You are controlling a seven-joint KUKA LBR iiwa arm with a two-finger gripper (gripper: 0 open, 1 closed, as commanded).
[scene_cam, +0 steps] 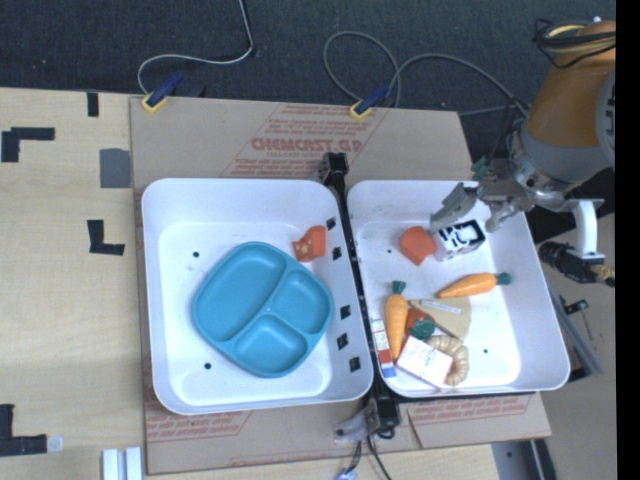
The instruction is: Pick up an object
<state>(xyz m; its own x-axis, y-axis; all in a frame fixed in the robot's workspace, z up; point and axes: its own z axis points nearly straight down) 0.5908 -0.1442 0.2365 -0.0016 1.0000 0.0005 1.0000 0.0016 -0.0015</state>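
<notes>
Even, fairly bright light falls from above, with soft, short shadows. The two white bins (160,268) are the brightest areas, close to washed out along their rims, and the blue plate (262,310) shows a faint sheen. The dark floor (300,18) past the bench's far edge is dim and grainy. The whole picture is slightly soft; small things in the right bin blur together.

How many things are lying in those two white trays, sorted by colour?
Blue: 1, the divided plate
Orange or red: 4, the small piece beside the plate, the round piece, two carrots
Pale or mixed: about 3, in a cluttered pile, hard to separate
Total: about 8
</notes>
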